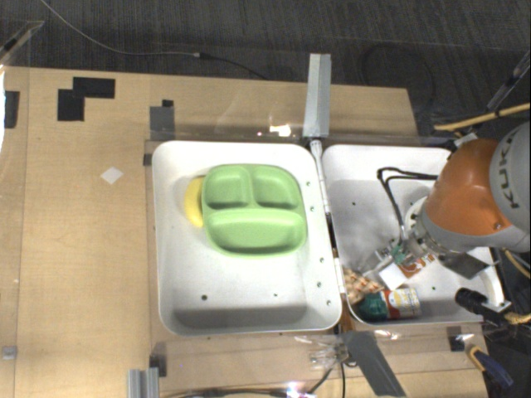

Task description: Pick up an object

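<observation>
a small heap of objects (383, 293) lies in the near left corner of the right bin (365, 189): a dark green item (373, 305) next to a pale can-like piece with a red band (404, 300), and a brownish speckled packet (358, 283) just beside them against the bin's left wall. they are crowded together and too small to name with confidence.

the gripper (400, 255) sits low in the right bin, just above and to the right of that heap, with something orange and white showing at its tip. whether that is part of the tool or an object is unclear, and i cannot tell whether the gripper is spread or closed, or whether it is touching the heap.

above it the arm's orange band (469, 193) and grey wrist cover the right part of the bin, with a black cable (398, 177) looping across the white floor.

the left bin (241, 305) holds a green divided tray (253, 208) with three compartments, lying flat in the far half. a yellow object (193, 204) peeks out from under the tray's left edge, touching it.

both bins rest side by side on the pale wooden bench (75, 247), with a grey metal post (318, 94) standing at the far end of the seam between them.
</observation>
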`<state>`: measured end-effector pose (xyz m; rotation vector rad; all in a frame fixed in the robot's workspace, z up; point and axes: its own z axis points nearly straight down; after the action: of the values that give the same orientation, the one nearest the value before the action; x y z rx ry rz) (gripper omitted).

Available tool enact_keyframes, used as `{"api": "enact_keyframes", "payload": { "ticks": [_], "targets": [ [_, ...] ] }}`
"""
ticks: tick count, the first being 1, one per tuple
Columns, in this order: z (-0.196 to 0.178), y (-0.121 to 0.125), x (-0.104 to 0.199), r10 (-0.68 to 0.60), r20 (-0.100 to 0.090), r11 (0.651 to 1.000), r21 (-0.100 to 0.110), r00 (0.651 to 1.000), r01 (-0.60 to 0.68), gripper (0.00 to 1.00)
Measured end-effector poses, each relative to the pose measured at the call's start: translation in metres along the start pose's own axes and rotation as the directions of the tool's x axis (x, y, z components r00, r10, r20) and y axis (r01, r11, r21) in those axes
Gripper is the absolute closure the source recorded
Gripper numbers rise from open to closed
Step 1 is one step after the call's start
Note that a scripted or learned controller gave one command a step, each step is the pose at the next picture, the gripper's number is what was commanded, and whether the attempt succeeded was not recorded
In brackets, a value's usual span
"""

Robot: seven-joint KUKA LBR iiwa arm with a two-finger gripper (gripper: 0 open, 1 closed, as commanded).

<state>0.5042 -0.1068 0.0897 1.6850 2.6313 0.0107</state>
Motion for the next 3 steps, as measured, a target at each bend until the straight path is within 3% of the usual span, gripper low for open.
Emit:
{"api": "enact_keyframes", "payload": {
  "ticks": [1,2,3],
  "targets": [
    [-0.002,-0.005,0.014,-0.037,0.007,0.999,-0.005,0.999,0.037,0.0],
    [-0.012,-0.003,0.014,-0.037,0.007,0.999,-0.008,0.999,0.037,1.0],
    [-0.024,0.03,-0.055,-0.029,-0.007,1.0,0.009,1.0,0.029,1.0]
  ]
}}
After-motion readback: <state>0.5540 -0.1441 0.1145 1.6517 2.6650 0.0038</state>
